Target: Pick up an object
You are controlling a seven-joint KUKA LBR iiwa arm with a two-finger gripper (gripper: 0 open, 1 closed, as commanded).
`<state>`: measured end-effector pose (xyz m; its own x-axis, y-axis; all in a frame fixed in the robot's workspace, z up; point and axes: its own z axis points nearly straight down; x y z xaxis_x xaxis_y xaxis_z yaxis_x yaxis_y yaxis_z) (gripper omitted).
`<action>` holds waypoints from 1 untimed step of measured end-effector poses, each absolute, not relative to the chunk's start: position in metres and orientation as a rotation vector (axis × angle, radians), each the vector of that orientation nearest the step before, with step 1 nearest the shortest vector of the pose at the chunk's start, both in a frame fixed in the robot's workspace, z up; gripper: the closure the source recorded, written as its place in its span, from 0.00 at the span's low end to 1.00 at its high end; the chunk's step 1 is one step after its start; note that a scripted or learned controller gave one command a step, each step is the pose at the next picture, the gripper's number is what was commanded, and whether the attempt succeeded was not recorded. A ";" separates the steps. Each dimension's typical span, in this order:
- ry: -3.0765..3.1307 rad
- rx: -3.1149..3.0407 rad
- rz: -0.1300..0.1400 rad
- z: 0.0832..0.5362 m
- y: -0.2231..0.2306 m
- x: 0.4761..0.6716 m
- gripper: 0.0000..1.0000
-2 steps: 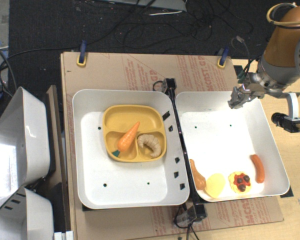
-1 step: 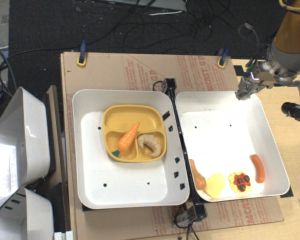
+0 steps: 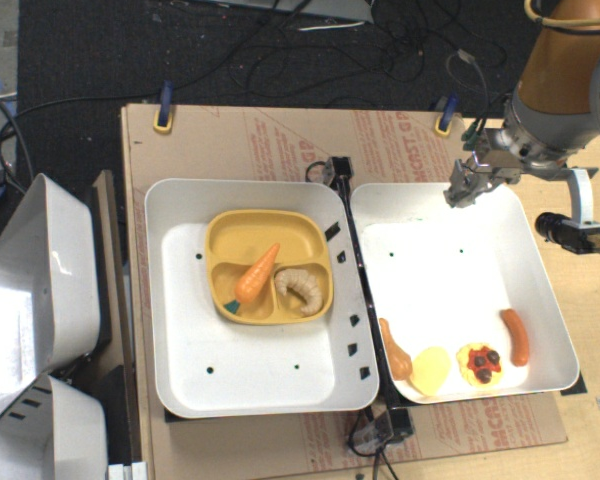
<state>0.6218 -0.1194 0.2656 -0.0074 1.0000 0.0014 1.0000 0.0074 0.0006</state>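
My gripper [image 3: 462,190] hangs over the far edge of the right bin [image 3: 450,268], with nothing visible between its fingers. Along that bin's near edge lie an orange drumstick-shaped piece [image 3: 393,349], a pale yellow round piece [image 3: 431,367], a small yellow tart with dark berries [image 3: 479,362] and an orange-red sausage [image 3: 517,336]. In the left bin [image 3: 180,358] stands a yellow divided plate [image 3: 230,238]. A carrot [image 3: 257,274] lies in its left compartment and a pale shrimp [image 3: 300,288] in its right one.
The two bins meet along a black-clipped seam [image 3: 352,268]. They sit on a cardboard sheet [image 3: 280,138] held by yellow clamps [image 3: 163,118]. White containers [image 3: 35,288] stand at the left. Cables lie on the dark floor behind.
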 end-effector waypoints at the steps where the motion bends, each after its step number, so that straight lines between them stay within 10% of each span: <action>1: -2.228 -2.211 0.000 0.257 -0.061 0.602 1.00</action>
<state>0.6016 -0.0615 0.2574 -0.0080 1.0000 0.0017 1.0000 0.0080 -0.0019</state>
